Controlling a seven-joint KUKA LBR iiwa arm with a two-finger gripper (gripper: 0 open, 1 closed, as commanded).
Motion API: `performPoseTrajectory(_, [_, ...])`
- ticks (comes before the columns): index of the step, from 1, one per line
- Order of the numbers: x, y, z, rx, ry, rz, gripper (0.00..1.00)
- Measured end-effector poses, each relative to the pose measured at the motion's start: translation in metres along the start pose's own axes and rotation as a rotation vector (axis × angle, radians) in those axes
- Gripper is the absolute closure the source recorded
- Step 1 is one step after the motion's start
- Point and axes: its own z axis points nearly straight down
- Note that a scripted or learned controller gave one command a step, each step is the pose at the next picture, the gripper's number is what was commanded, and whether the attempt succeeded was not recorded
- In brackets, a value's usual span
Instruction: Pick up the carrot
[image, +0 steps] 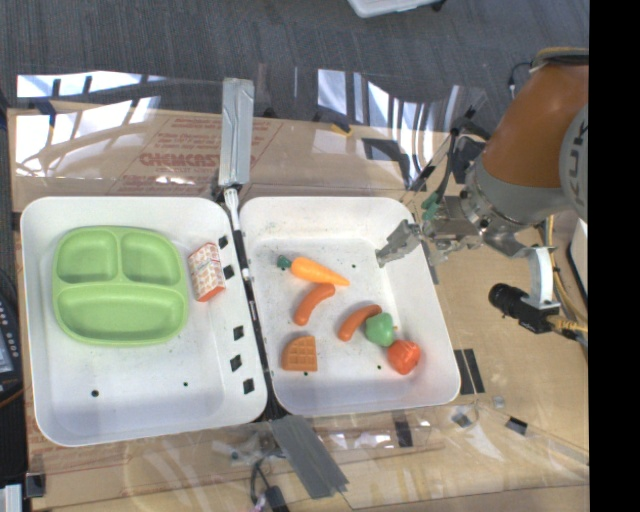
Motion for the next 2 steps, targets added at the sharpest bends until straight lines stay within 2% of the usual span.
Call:
performPoseTrajectory(1, [0.035,0.052,0.119,0.004,0.000,0.001,0.00])
performPoseTrajectory(2, [0.041,0.068,0.194,-0.002,0.001,0.154,0.00])
